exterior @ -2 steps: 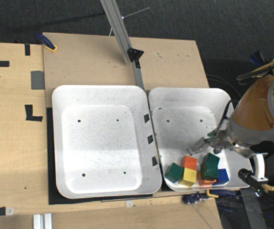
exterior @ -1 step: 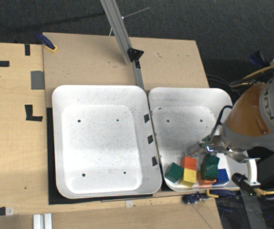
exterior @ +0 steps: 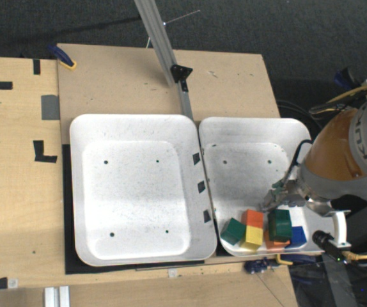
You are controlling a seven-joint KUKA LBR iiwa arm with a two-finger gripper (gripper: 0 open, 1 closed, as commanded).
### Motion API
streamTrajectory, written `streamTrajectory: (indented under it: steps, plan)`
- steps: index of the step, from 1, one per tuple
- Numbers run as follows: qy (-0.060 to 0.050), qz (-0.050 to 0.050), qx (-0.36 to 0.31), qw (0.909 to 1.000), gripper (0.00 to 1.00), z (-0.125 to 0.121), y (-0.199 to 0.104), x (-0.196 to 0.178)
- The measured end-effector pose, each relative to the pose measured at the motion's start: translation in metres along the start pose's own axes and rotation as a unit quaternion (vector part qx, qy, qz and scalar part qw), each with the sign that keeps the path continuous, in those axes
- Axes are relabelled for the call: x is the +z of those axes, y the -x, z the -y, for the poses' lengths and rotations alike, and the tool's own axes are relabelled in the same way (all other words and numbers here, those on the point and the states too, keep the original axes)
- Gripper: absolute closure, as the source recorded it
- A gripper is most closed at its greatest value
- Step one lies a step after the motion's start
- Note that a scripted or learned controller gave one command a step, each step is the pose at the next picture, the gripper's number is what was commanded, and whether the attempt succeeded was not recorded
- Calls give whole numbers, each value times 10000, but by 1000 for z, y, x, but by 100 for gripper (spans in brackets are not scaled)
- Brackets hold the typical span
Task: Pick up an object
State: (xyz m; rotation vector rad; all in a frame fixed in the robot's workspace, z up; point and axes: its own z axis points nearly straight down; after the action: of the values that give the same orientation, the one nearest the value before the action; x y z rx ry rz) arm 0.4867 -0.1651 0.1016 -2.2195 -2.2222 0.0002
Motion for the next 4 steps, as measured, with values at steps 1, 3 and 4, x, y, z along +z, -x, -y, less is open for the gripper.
streamTrajectory:
  steps: [1, 3, 4]
  plan:
    - [23, 6, -7, 10000, 100, -7, -8, -57]
    - [28, 11, -4, 10000, 100, -11, -18, -159]
    - [1, -7, -27, 10000, 100, -29, -71, -163]
